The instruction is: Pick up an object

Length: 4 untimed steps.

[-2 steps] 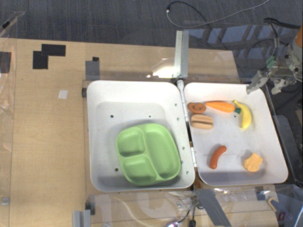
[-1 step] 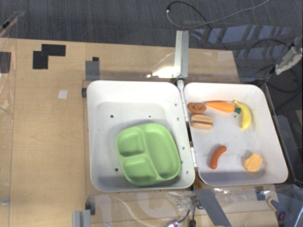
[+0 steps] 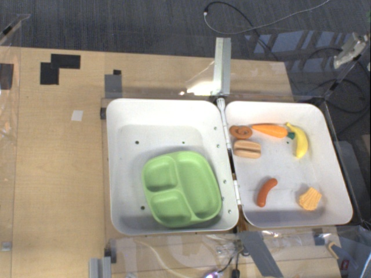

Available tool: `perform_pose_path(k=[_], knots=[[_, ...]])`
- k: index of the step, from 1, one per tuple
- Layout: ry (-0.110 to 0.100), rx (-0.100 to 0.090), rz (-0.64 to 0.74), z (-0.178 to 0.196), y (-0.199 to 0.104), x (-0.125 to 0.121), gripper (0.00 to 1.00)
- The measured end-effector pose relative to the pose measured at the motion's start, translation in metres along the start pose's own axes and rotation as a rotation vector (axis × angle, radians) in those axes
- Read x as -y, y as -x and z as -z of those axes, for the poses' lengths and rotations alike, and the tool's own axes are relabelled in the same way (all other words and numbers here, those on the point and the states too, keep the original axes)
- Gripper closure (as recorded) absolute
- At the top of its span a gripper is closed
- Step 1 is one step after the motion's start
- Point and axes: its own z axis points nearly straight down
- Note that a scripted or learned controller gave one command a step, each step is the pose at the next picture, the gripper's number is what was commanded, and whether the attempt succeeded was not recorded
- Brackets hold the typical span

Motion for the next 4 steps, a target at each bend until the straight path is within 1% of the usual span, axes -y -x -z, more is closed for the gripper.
perform_pose_path(k=[1, 2, 3, 4], knots=[[-0.003, -0.001, 0.099, -0.131, -0.001, 0.023, 0.0], [-0.003, -0.002, 0.264, -0.279, 0.002, 0.047, 0.0], [0.002, 0.0, 0.295, -0.332, 0.001, 0.024, 0.0], [0.01, 0.002, 0.297, -0.318, 0.0, 0.021, 1.0]])
